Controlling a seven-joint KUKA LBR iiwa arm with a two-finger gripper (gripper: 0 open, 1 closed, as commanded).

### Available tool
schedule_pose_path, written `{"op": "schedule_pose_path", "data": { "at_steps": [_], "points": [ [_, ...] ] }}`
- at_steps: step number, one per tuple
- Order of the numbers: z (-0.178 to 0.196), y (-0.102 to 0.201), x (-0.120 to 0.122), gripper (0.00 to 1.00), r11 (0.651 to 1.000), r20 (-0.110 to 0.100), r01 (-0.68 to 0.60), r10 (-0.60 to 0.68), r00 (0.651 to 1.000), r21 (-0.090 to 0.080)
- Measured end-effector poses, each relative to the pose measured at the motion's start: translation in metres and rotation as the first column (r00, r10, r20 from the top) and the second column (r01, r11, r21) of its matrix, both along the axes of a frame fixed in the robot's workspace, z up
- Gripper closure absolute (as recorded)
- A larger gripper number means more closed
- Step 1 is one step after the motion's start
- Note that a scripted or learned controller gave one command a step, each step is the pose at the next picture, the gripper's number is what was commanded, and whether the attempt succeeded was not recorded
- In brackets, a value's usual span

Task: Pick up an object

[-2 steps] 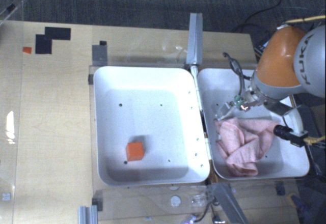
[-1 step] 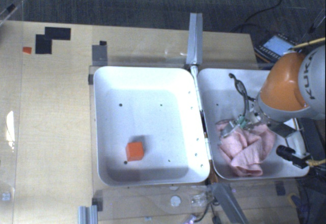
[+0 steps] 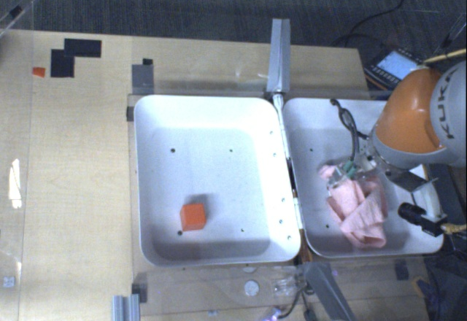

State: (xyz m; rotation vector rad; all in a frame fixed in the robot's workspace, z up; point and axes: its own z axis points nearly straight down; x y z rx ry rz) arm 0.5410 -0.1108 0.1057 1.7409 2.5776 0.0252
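**While the arm hangs over the right bin, you're at the reach-in stage**

You've got the gripper (image 3: 349,168) low in the right bin (image 3: 321,122), right at the top edge of the pink cloth (image 3: 359,211). It's touching or just above it, can't say which, and whether it's released or clenched on anything, I can't tell from this angle. Nothing looks lifted yet. Next you'd want a firm pinch on a fold, then a straight lift. An orange block (image 3: 193,217) sits in the left bin (image 3: 204,115), well apart.

Grey arm (image 3: 423,122) from the right, pincer (image 3: 349,170) low.
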Motion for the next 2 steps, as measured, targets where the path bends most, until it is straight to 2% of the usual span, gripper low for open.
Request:
{"op": "schedule_pose_path", "data": {
  "at_steps": [1,2],
  "points": [
    [0.114,0.034,0.113,1.00,0.999,-0.024,0.039,-0.039,0.999,0.003],
    [0.159,0.050,0.120,1.00,1.000,-0.026,0.008,-0.008,1.000,0.003]
  ]
}}
